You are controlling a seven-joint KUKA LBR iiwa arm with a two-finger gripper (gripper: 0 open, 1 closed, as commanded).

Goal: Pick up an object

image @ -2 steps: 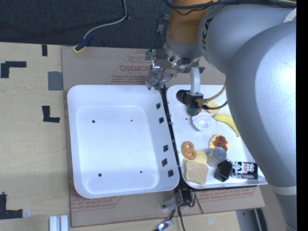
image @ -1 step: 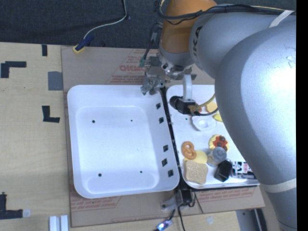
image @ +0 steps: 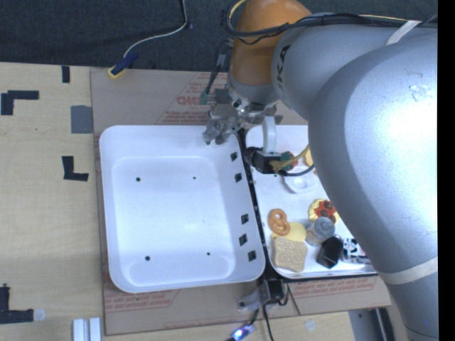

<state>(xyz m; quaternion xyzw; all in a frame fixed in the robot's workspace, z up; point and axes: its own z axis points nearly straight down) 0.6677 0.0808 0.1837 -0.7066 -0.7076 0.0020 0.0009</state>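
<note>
Camera view puts the pincer (image: 217, 130) at twelve o'clock over the left bin (image: 114, 190) — its opening cannot be told — while the pretzel (image: 277, 221) lies in the right bin (image: 302, 183) at four o'clock, so a descent risks closing on nothing.

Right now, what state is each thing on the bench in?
Gripper: over the top edge of the left bin, nothing seen in it.
Left bin: flat on the bench.
Right bin: holds the small items.
Pretzel: lying flat.
Bread slice: lying flat, beside the pretzel.
</note>
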